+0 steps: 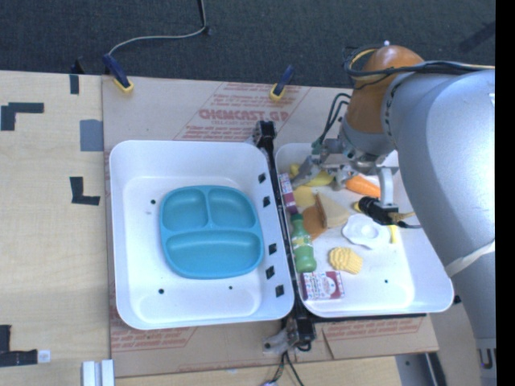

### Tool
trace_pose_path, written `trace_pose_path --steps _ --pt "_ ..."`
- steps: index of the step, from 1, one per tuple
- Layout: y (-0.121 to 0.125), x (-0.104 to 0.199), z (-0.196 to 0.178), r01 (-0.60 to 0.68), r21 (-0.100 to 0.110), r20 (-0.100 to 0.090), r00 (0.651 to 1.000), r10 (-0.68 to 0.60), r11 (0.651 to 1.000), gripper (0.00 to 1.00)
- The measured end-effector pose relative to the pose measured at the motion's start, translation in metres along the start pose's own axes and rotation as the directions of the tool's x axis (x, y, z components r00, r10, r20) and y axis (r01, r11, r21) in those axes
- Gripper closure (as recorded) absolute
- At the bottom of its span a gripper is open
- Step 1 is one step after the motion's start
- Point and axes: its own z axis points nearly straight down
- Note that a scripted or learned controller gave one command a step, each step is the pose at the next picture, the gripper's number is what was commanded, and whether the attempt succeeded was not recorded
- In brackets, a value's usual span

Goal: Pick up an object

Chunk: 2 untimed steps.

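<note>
Two shallow white bins sit side by side on a sheet of printed cardboard (201,115) laid over the bench. The left bin (129,215) holds a blue divided plate (212,231) lying flat near its middle, three compartments facing up. The right bin (426,292) holds the clutter — a corn cob (345,259) toward the near side, a small red-and-white packet (323,285) nearer still by the front wall, and a green bottle (302,248) lying along the left wall next to the divider. Just right of the bottle is a tan block like a slice of bread (328,212), and beside that a white piece shaped like a fried egg (360,232). An orange carrot (363,186) lies toward the far side, and a yellow piece (303,193) sits just left of it, close under the arm's tool. The grey arm (451,143) comes in from the right, its orange band (376,95) above the wrist, and the gripper (328,161) is down at the far-left part of the right bin, over the yellow piece and near the carrot. Its metal parts blend with the toys beneath, so I cannot tell whether the fingers are apart or closed, nor whether they touch anything. Two yellow-and-blue clamps (119,77) pin the cardboard's far edge, and a cable (173,34) trails across the dark floor beyond.
</note>
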Motion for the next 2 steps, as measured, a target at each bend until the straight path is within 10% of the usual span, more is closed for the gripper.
trace_pose_path --steps 2 --pt "0.0000 0.0010 -0.0002 -0.001 0.000 0.003 1.000 0.001 1.000 0.00"
